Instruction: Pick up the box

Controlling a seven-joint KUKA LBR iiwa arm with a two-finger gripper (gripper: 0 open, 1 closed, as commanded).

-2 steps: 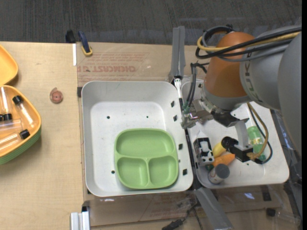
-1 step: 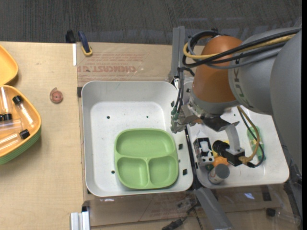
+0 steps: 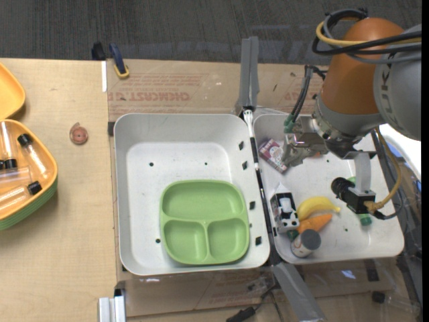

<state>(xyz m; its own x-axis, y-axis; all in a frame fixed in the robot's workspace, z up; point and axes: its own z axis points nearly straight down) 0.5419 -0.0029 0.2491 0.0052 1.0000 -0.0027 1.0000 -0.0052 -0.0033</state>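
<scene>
Reach is what this turns on. The box (image 3: 283,210), a small white and black carton, lies in the right bin (image 3: 382,243), tight against its left wall and toward the near side. The gripper (image 3: 299,148) hangs over the far left part of that same bin, so the box lies from it toward the near edge and slightly left, with bare bin floor between them. The box's long axis runs roughly near to far, along the bin wall.

Beside the box on its right sit a banana (image 3: 316,207), a carrot (image 3: 315,223) and a small can (image 3: 303,245), all crowded close; the carrot and can look to be just about touching the box's near right corner. Under or just left of the gripper lies a pink wrapped packet (image 3: 271,151), which is not the target.

The arm (image 3: 365,66) comes in from the right, its orange band high over the far right of the bin, wrist angled down and leftward. I cannot tell from where I stand how the tool is set, and I can make out nothing in its hold.

The left bin (image 3: 134,180) carries a green divided tray (image 3: 204,221).
</scene>
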